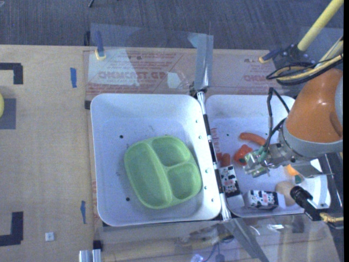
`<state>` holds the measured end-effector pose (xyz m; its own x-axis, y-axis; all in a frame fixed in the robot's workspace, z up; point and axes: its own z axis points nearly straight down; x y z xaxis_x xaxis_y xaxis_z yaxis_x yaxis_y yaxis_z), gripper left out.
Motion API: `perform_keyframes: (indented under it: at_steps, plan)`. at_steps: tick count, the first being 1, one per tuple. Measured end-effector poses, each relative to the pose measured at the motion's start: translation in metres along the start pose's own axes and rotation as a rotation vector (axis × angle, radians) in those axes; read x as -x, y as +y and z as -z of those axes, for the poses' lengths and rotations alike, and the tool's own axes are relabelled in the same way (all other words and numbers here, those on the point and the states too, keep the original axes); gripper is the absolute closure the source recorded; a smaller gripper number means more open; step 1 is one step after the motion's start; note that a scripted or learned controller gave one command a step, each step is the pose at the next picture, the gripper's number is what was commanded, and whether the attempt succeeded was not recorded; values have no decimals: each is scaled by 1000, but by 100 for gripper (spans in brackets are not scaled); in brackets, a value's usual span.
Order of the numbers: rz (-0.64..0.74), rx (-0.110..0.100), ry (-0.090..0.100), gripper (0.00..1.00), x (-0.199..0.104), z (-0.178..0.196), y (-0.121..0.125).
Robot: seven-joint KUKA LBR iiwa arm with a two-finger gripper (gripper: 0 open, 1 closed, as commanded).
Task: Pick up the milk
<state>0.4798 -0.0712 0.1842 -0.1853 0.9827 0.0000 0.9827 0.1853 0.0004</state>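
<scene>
In the right white plastic bin [240, 111], the grey arm with the orange band [316, 113] reaches in from the right side. Its small two-finger gripper [255, 164] hangs over the middle of this bin. The gripper is blurry and small, so I cannot tell if its fingers are apart or together. Nothing can be seen between them.

The milk — a little white carton with black cow spots [263, 199] — lies on its side near the front edge of the right bin. It is below the gripper in the view and not touching it. Another spotted black and white carton [229, 180] sits against the left wall of the same bin, just beside the divider.

Near the gripper there is a long orange toy carrot [252, 138] and a small red and orange toy food piece [241, 154]. A small red piece [224, 159] lies near the left wall. A pale tan round thing [284, 189] rests just right of the milk.

The left white plastic bin [109, 119] holds a green plastic plate with three sections [162, 171] — it sits a bit tilted near the front. Both bins rest on a light wooden bench [43, 162].
</scene>
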Motion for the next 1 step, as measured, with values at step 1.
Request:
perform_keyframes:
  at_steps: [1]
  plan:
    - [498,0,1,100,-69,0,13]
